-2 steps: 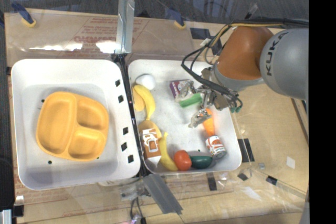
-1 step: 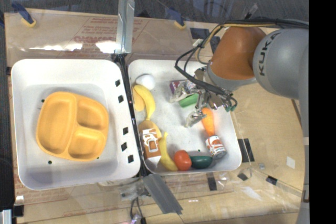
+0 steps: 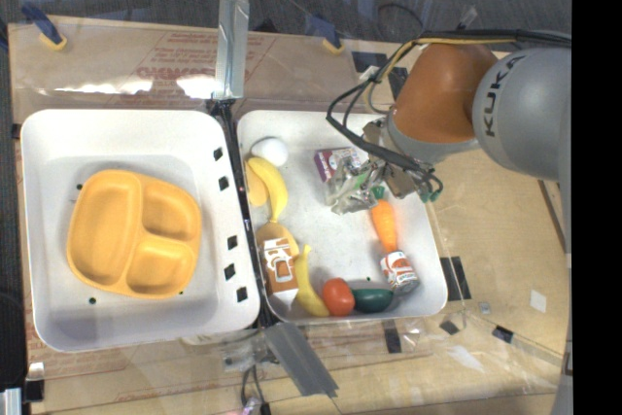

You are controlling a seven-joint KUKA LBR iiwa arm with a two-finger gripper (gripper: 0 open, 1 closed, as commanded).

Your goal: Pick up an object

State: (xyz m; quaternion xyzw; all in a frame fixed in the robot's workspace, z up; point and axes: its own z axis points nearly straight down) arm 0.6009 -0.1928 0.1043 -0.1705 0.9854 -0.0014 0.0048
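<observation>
My gripper (image 3: 352, 187) hangs low in the right bin (image 3: 428, 238), under the orange wrist band (image 3: 437, 92). It is right beside a purple packet (image 3: 328, 162), just to that packet's right, and just above-left of an orange carrot (image 3: 386, 224). Whether it touches either one is unclear. A banana (image 3: 269, 185) and a white egg (image 3: 269, 151) lie along the bin's left wall. Near the front are a brown carton (image 3: 279, 264), a second banana (image 3: 307, 289), a red tomato (image 3: 337, 296), a dark green vegetable (image 3: 373, 298) and a small can (image 3: 398, 269).
The left bin (image 3: 49, 306) holds a yellow divided plate (image 3: 133, 231). Black cables (image 3: 350, 107) loop from the wrist over the right bin's back wall. The arm's grey body (image 3: 530, 107) covers the bench to the right of the bin.
</observation>
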